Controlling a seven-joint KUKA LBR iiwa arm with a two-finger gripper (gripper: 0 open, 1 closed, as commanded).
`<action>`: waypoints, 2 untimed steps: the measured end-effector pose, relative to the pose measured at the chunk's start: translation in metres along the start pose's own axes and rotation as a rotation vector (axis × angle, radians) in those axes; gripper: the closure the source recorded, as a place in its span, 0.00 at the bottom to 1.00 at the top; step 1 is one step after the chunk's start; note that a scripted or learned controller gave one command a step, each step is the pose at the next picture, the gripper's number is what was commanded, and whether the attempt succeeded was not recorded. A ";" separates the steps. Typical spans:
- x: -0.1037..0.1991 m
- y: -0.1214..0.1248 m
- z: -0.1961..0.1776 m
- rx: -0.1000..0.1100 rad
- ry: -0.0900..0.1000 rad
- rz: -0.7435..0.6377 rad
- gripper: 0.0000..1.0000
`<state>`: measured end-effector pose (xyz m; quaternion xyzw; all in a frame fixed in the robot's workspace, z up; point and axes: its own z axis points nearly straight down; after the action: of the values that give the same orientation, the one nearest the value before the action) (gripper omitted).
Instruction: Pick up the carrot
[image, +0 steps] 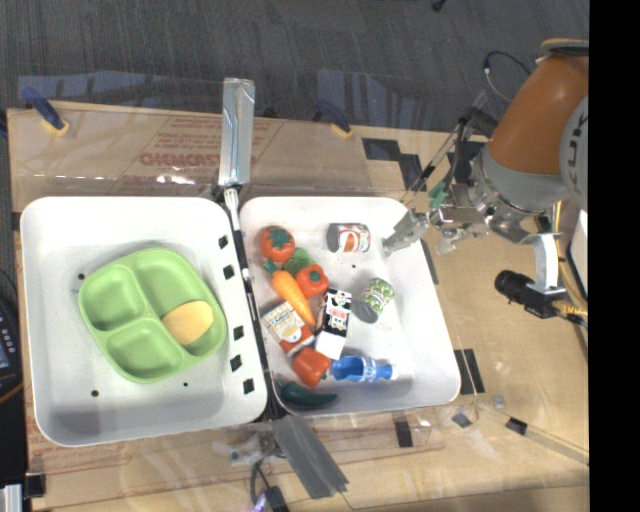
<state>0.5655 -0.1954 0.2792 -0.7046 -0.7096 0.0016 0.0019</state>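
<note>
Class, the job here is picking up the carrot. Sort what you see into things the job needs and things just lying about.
Needed: carrot; gripper.

Lying about: tomato; tin can; blue bottle; green divided plate; yellow food piece.

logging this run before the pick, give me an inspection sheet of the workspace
surface: bench with two white bins, left bin and right bin, side by side.
job's things: carrot lies in the right bin, among other toys, not gripped.
clutter: tomato, small can, blue bottle in the right bin; green divided plate with a yellow item in the left bin.
grippers: gripper at the right bin's upper right rim, holding nothing.
cables: black cables run along the wrist.
surroundings: tape marks on the bench.
</note>
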 end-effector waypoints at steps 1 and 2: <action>0.065 0.036 0.096 0.003 0.001 0.177 0.00; 0.102 0.046 0.187 0.000 0.000 -0.110 0.00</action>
<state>0.6100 -0.0935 0.0919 -0.6645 -0.7472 0.0014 0.0021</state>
